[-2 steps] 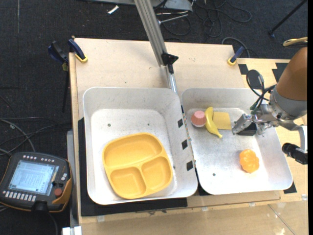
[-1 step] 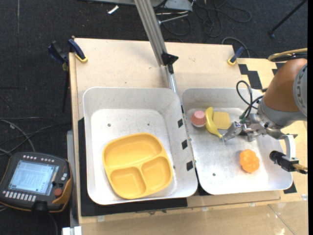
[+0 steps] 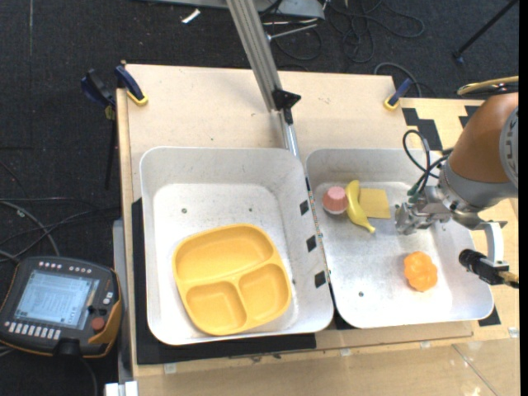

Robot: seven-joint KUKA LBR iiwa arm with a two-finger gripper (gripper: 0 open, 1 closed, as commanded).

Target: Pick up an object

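Yellow dominates both bins. In the left bin lies a yellow plastic tray, glossy, with three moulded compartments and rounded corners, turned at a slant to the bin walls. In the right bin sit four small things: a pink round piece with a pale rim, a yellow banana, curved and smooth, most likely a toy, a flat yellow square block that looks like sponge or foam, and an orange lumpy ball, rough-skinned, like a toy mandarin.

The pink piece, banana and square block crowd together at the far-left part of the right bin, touching or nearly so. The orange ball lies apart, nearer the front right.

The gripper is low in the right bin, just beside the right edge of the square block, with the grey arm and its orange band reaching in from the right. From this angle I cannot tell how its closing parts are set, and nothing visibly sits in it.

Judgement: the step in hand is the approach, with the grasp not yet made. The nearest candidate is the square block. Being flat and low, it would call for a pinch across its edges, close to the bin floor, and the banana alongside may get nudged. The orange ball looks an easier target, being free on all sides.

Both bins are white, shallow and speckled, resting on a pale wooden counter.
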